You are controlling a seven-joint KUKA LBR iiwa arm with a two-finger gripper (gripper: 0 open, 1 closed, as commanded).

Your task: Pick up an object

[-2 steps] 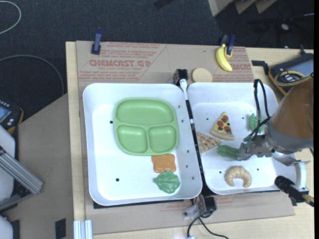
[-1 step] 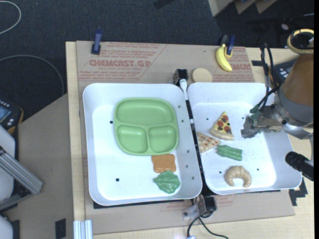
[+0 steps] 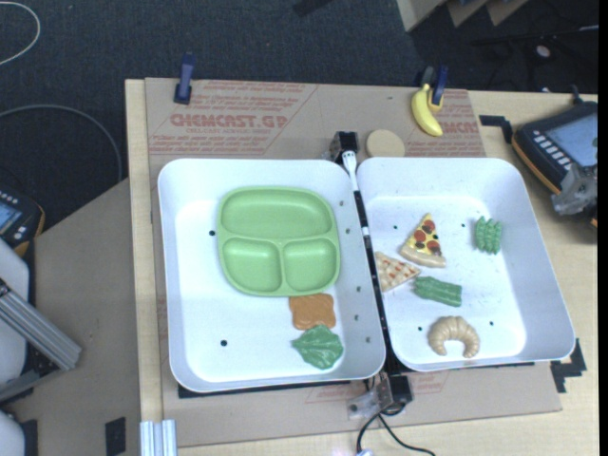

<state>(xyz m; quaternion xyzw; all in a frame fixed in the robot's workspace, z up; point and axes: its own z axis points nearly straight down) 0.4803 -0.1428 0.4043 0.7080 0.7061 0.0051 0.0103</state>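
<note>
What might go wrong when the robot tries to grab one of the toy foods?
The pizza slice and the waffle piece lie flat, so fingers may slide over them. The waffle piece also sits against the bin's left wall, leaving little room. The lettuce touches the orange toast, so one grab could drag both.

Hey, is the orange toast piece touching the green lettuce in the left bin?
Touching. The camera view shows the orange toast piece and the green lettuce meeting edge to edge, with no white bin floor between them.
</note>
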